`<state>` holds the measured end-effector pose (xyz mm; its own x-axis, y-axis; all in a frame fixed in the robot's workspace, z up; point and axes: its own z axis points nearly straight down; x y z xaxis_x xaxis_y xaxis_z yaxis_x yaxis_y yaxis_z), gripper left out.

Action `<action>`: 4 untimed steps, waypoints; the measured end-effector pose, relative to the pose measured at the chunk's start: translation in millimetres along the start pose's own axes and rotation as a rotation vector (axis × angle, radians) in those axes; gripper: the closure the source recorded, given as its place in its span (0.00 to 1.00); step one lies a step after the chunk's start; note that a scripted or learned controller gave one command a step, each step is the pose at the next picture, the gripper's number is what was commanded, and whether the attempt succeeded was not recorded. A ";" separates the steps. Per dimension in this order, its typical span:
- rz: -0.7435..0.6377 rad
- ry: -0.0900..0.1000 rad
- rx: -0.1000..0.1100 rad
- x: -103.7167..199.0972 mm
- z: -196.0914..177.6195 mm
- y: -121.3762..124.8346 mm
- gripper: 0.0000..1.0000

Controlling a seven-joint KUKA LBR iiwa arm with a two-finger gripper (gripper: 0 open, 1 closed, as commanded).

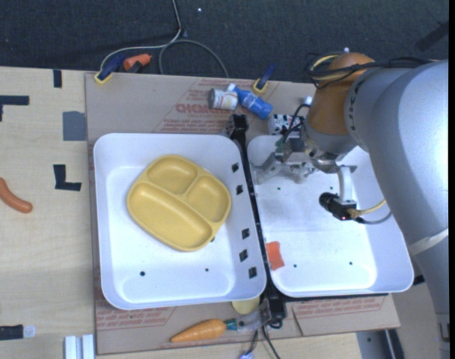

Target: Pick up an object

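A small orange-red block (275,256) lies flat in the right bin (385,271), close to that bin's left wall and toward its near edge, with bare white floor all around it. It touches nothing else. The gripper (276,163) hangs over the far left corner of the same bin, well apart from the block, its grey metal parts tilted toward the wall shared by the two bins. Whether it is spread or closed cannot be told from this angle, and nothing is visibly caught in it. Above it the arm (399,140) comes in from the right side, its orange band (328,107) over the far edge of the right bin and a thin yellow cable running beside the wrist.

In the left bin (111,275) a yellow divided plate (179,200) rests flat, a little toward the far side, its three compartments facing up.

Both bins sit on a sheet of brown cardboard (138,103). On the cardboard past the far edge of the bins lies a white and blue bottle (239,99) on its side. At the near edge, just beyond the bins, a toy carrot (199,330) lies flat. On the wooden bench (33,148), well to the left of the cardboard, lies a toy sausage (12,195).
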<state>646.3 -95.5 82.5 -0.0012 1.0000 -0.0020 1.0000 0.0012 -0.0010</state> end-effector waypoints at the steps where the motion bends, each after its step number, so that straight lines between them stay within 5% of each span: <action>1: -0.001 0.002 -0.003 -12.6 -2.9 23.3 0.00; 2: 0.002 0.001 0.000 -40.5 -7.3 21.6 0.00; 3: -0.002 -0.001 -0.003 0.9 -3.3 3.2 0.00; 4: -0.001 0.003 -0.002 -8.9 -2.9 23.1 0.00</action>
<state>669.4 -104.4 85.4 -0.0025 1.0000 0.0005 1.0000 0.0025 0.0010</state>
